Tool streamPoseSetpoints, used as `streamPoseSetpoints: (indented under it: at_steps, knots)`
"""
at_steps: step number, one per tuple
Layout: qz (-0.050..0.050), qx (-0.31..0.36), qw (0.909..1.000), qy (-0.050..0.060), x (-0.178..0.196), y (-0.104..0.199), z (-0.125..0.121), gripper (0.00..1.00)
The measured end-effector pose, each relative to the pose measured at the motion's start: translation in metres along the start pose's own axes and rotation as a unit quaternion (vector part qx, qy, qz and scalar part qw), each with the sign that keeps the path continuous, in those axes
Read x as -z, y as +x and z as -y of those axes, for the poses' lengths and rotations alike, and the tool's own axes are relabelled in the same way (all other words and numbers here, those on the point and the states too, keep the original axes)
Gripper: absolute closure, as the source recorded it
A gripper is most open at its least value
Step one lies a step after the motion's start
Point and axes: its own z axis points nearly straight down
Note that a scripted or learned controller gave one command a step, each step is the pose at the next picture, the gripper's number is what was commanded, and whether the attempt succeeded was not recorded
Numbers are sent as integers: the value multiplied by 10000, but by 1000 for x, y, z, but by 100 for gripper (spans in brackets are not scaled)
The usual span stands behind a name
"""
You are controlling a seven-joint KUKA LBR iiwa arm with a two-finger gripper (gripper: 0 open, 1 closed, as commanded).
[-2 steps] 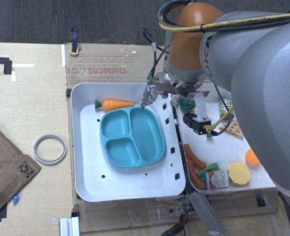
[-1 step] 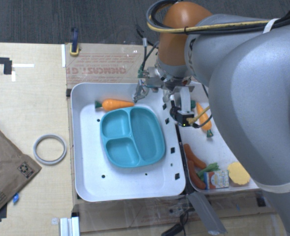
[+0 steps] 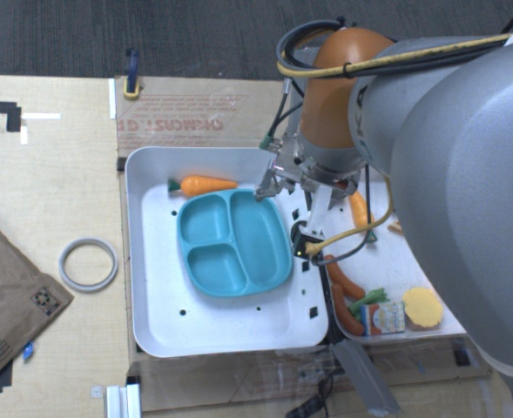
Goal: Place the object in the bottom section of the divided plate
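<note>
My arm over the seam between the two bins, much of the right bin hidden beneath it.

My pincer (image 3: 301, 200) hangs mid-frame by the right rim of the blue divided plate (image 3: 235, 243) in the left bin (image 3: 151, 320); whether it is open, closed or gripping I cannot tell, as my wrist covers it. A carrot (image 3: 205, 184) lies just above the plate's upper edge. In the right bin (image 3: 387, 336), lower right, a yellow piece (image 3: 422, 306), a small carton (image 3: 383, 318) and red sausages (image 3: 344, 287) show partly, cut off by my arm. A tape ring (image 3: 88, 263) rests on the bench (image 3: 47, 190), at left.

Plate (image 3: 234, 255) sections bare; carrot (image 3: 205, 184) borders top.
</note>
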Motion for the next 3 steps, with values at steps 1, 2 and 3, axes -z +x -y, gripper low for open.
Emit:
streamPoseSetpoints:
  at_steps: [1, 2, 3]
  knots:
    - [21, 8, 10000, 14, 8, -1, 0, 100]
    - [-18, 401, 9992, -24, -98, 39, 11, 100]
    - [-3, -417, 9991, -7, 0, -31, -50, 100]
